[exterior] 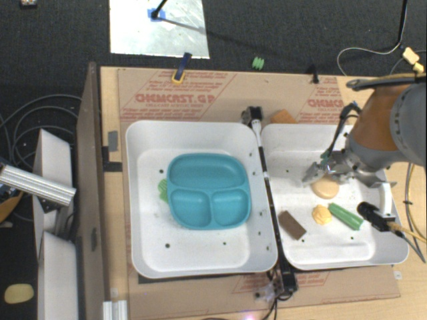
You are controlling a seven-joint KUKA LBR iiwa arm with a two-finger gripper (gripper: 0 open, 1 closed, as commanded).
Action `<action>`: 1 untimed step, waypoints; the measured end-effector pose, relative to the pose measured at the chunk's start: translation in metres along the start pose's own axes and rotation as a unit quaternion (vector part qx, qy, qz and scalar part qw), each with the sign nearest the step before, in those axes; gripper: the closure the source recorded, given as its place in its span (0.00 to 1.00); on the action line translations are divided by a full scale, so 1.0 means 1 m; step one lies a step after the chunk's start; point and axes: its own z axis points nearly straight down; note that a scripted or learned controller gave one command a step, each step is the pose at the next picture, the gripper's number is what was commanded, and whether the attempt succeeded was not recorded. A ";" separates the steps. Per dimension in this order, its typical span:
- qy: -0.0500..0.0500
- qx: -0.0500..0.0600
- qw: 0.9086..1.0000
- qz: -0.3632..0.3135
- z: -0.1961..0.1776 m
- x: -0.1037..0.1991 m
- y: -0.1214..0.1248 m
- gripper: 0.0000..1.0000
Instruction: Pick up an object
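In the right bin [293, 142], my gripper [323, 172] hangs low over the middle, right at the upper edge of a round beige object [326, 190]. I cannot tell whether it touches that object. Just in front lie a small yellow piece [321, 215] and a green cylinder [345, 216], side by side. A brown block [291, 225] lies further left, near the bin's front left corner.
The left bin [143, 179] holds a teal divided plate [208, 190] with a green thing [162, 189] poking out from under its left edge. An orange object [283, 117] sits on the cardboard just behind the right bin. The arm [387, 129] comes in from the right.
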 end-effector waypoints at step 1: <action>0.002 0.001 1.000 0.000 -0.012 0.001 0.000 1.00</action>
